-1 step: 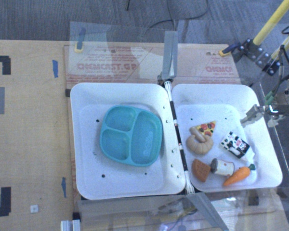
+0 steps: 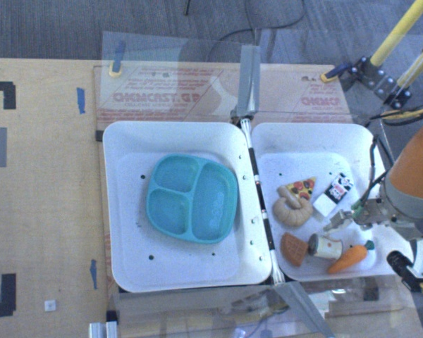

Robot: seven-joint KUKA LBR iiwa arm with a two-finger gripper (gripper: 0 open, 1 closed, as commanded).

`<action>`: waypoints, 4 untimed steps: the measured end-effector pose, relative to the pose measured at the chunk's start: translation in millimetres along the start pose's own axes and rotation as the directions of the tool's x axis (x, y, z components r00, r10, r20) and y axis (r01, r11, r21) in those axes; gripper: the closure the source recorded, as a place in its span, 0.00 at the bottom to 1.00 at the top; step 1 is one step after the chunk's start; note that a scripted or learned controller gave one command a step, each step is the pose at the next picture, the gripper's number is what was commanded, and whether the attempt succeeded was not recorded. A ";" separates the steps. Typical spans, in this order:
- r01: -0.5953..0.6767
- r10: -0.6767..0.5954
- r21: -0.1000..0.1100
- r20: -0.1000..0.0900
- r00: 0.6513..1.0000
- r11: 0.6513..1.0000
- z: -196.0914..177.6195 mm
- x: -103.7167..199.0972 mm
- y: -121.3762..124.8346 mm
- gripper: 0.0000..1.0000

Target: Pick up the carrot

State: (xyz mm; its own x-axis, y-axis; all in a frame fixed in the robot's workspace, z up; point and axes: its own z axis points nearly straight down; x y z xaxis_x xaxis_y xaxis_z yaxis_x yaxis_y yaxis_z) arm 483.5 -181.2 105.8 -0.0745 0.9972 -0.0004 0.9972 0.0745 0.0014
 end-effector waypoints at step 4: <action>-0.349 0.349 -0.011 0.003 0.937 0.937 17.3 65.9 11.5 1.00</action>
State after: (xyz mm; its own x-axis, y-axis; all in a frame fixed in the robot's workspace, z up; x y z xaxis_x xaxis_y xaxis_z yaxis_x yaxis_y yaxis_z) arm 490.1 -114.6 88.6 0.2781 0.9606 -0.0024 0.9605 -0.2780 0.0128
